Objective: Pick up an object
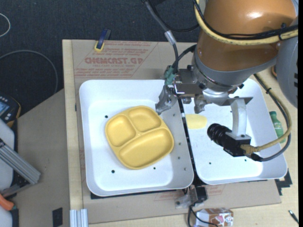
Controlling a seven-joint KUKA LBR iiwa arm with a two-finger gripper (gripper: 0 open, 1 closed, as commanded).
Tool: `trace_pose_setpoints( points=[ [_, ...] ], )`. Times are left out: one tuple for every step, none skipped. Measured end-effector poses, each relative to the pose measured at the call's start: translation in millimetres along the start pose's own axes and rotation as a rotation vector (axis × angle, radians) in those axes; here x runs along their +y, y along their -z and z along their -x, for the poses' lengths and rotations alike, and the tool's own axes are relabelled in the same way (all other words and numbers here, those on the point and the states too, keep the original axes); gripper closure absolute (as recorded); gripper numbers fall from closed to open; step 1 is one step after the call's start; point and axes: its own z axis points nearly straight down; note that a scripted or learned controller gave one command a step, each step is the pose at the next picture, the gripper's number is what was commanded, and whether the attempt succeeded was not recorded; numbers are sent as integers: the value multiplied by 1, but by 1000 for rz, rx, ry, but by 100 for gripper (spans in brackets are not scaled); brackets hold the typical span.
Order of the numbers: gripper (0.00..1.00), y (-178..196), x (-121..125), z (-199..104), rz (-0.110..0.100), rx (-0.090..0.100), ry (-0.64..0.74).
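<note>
Bins: two white ones were seen, left bin [90,126] and right bin [265,164].
Objects: one yellow divided plate [138,137], one pale yellow piece [196,122], one green thing [276,122] half cut off by a cable.
Gripper [182,100]: mostly buried under the arm [246,32], so finger state couldn't be made out.
Plate: sat down-left of the gripper; pale yellow piece just below it.

The orange-banded arm [246,32] reaches in from the right, its claw [180,103] hanging low, pointing downward.
</note>
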Motion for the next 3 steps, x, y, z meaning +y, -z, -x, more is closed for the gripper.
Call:
trace_pose_setpoints(
  points=[
    [100, 12, 3, 5, 6, -1, -9],
    [100, 22, 4, 5, 9, -1, -8],
    [100, 32, 4, 4, 12, -1, -6]
  ],
)
